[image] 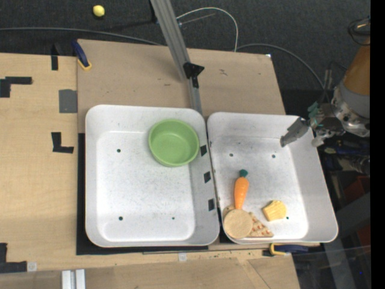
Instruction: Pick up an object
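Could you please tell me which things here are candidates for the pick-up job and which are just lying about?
For the job:
- green bowl, left bin
- toy carrot, right bin
- yellow cheese piece, right bin
- round biscuit, right bin
- gripper, over the right bin's upper right corner

Lying about:
- yellow ball on the floor
- blue clamp on the bench

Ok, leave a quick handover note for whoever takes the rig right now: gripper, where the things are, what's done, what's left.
Gripper: above the right bin's upper right edge, nothing seen in it.
Right bin: carrot, round cracker and a waffle piece near the front, cheese wedge beside them.
Left bin: green bowl at its upper right.
Done: nothing picked yet.
Left: descend, grasp one object, lift.
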